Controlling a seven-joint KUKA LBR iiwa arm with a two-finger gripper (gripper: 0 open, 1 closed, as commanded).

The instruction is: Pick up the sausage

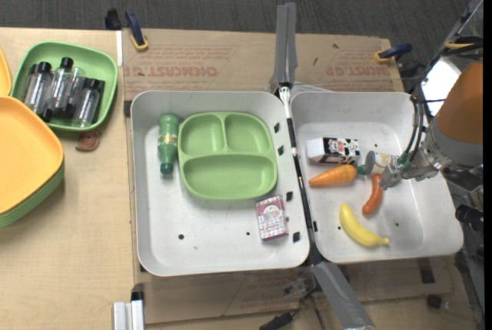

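Inside the right bin point(438, 240) we find the sausage point(373, 196), lying slightly tilted between the carrot point(334, 176) and the banana point(362, 228). We locate the gripper point(392, 175) at the sausage's upper end, but at this scale we cannot tell its state, nor whether it touches the sausage. A milk carton point(333, 149) lies just above the carrot. We see the arm point(461, 117) cut off at the right edge. Across in the left bin point(154, 244) sit 1 green divided plate point(227, 155), 1 green bottle point(167, 142) and 1 small pink packet point(270, 218) whose print is illegible.
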